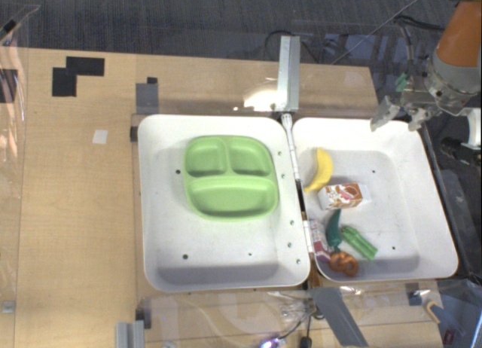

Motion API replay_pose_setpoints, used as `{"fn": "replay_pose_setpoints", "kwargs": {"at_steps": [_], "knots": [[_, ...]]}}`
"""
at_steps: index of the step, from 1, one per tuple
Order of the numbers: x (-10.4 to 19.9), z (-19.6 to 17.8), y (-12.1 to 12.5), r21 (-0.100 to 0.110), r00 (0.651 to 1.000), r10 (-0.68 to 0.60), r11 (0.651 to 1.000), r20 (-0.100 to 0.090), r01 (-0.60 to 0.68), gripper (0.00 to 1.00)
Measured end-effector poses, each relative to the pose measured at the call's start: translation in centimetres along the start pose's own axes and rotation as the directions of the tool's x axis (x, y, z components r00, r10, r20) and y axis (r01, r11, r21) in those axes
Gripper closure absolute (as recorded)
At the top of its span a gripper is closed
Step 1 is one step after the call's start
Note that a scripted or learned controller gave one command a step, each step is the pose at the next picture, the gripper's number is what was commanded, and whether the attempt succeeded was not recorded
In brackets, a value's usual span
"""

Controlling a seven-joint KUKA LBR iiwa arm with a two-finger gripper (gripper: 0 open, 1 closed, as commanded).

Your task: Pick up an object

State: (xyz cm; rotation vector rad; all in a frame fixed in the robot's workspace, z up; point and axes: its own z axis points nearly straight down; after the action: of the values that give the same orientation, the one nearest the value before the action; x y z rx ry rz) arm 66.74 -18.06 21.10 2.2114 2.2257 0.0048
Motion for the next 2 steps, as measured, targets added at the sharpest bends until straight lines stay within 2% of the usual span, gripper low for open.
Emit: {"fn": "replay_pose_setpoints", "kwargs": {"at_steps": [1,2], "knots": [[3.1,7.8,-4.8,0.000,0.983,-0.184,0.983,0.000,0.184,0.00],[7.6,11.5,-7.0,-0.003,0.955,-0.297,0.955,0.001,0.297,0.00]]}}
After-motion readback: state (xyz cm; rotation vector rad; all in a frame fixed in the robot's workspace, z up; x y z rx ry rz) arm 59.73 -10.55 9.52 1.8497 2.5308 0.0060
